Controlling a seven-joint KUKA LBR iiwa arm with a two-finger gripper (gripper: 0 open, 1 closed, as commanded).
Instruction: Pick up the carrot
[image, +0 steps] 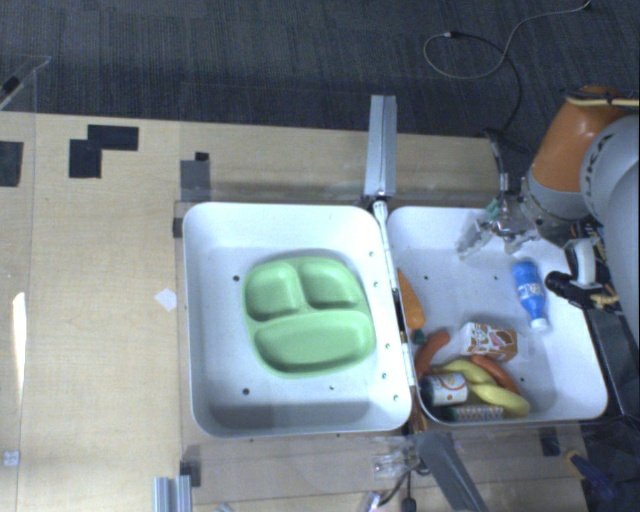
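Observation:
The carrot (408, 301) is a slim orange piece lying along the left wall of the right bin (575, 345), pointing up and down the view. My gripper (494, 236) hangs over the back of the right bin, well to the right of and behind the carrot. Its metal fingers (469, 242) are spread open with nothing between them. The arm's orange band (570, 135) rises at the right edge.
A blue bottle (529, 291) lies just in front of the gripper. Near the right bin's front lie a red sausage (433, 349), a small carton (489, 341), a banana (492, 392) and a can (446, 391). A green divided plate (307, 313) sits in the left bin (215, 330).

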